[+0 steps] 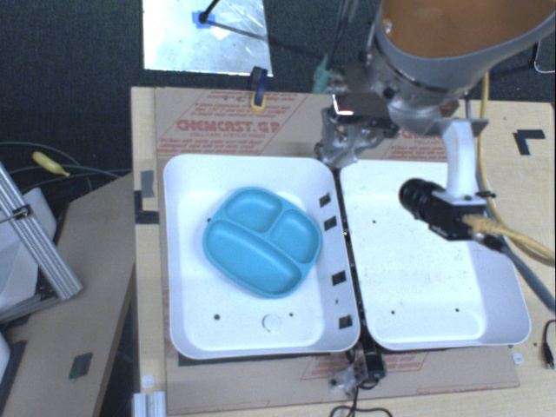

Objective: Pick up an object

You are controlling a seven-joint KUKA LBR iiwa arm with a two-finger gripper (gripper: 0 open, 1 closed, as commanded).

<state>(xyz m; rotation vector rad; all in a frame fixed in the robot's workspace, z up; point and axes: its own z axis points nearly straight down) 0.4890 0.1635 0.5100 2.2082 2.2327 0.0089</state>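
A blue divided plate (262,241) lies flat in the middle of the left bin (187,233), tilted a little toward the front right. A small pale disc (272,322) rests on the bin floor in front of the plate. My gripper (341,146) hangs over the far edge of the bench where the two bins meet, behind and to the right of the plate and well apart from it. Nothing shows in its grasp. The grey and orange wrist above hides much of it.
The right bin (434,294) has a speckled white floor. A black cylinder (427,203) on a white bracket with yellow cables juts from the arm over that bin. Cardboard (226,124) lies under both bins, and a foil sheet (208,24) lies behind.
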